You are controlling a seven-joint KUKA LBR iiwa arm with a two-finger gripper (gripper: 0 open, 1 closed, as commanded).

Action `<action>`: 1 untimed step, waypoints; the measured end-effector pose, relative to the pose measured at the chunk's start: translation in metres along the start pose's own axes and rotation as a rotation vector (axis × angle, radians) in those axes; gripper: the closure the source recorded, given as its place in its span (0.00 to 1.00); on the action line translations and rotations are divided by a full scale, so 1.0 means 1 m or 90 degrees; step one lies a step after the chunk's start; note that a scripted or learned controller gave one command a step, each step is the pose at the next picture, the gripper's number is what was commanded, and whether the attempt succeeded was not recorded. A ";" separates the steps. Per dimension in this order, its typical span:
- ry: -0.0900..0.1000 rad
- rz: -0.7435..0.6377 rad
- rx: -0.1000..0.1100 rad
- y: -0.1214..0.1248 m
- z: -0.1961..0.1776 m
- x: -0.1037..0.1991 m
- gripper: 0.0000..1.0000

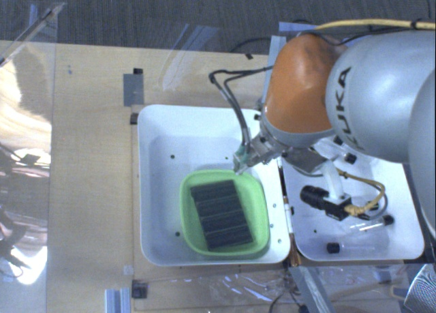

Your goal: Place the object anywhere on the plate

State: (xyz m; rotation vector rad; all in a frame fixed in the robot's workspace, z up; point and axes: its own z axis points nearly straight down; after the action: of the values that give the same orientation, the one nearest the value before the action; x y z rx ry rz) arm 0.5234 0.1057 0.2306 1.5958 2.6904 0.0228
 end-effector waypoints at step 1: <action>0.000 0.000 0.000 0.000 0.000 0.000 0.00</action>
State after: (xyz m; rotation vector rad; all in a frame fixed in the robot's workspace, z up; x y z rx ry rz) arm 0.5234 0.1057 0.2306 1.5964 2.6901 0.0225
